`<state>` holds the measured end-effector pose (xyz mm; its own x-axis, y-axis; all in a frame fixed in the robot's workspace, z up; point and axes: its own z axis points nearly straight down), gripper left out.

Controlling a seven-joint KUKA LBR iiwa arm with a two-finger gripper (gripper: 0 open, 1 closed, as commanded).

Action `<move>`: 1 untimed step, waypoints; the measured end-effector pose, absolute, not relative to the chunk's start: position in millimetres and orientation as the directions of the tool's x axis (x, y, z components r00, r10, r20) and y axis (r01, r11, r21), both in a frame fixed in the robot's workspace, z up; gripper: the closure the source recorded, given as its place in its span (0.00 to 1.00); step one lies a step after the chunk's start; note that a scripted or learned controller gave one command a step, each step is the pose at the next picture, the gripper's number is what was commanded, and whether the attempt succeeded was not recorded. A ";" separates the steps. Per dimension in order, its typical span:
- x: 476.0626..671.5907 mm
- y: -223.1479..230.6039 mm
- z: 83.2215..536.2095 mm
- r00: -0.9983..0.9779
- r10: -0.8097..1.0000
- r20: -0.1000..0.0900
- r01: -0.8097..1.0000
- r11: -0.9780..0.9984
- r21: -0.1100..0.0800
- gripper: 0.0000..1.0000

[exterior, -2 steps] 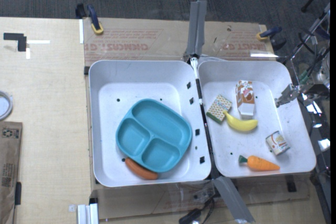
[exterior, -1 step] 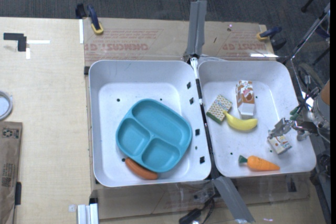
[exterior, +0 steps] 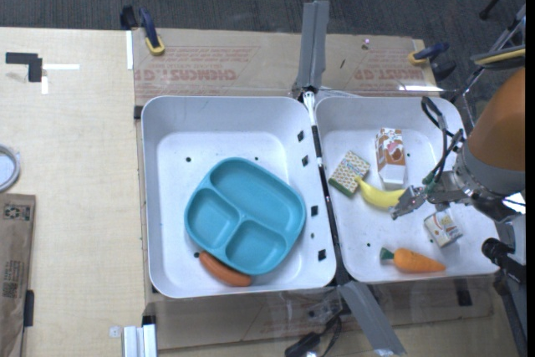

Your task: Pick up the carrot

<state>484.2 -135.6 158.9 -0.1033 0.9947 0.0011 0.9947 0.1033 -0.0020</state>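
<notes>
Gripper first: it hangs low in the right bin, its fingers slightly apart with nothing between them, just right of the banana.

From the left, a roll of tape sits at the edge of the wooden bench. The left bin holds a blue divided plate, and an orange-brown sausage-like piece pokes out from under the plate's near rim. In the right bin, a small patterned sponge-like block lies beside the banana, and a small carton lies just behind them. The carrot (orange, with a green stub at its left end) lies flat near the bin's front wall, below the gripper and apart from it. A small white box sits just right of the gripper, close above the carrot's right end.
</notes>
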 end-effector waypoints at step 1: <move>477.0 -162.5 90.7 -0.500 0.866 0.002 0.866 0.500 -0.001 0.00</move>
<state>477.0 -162.5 90.7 -0.5001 0.8660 0.0021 0.8660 0.5001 -0.0014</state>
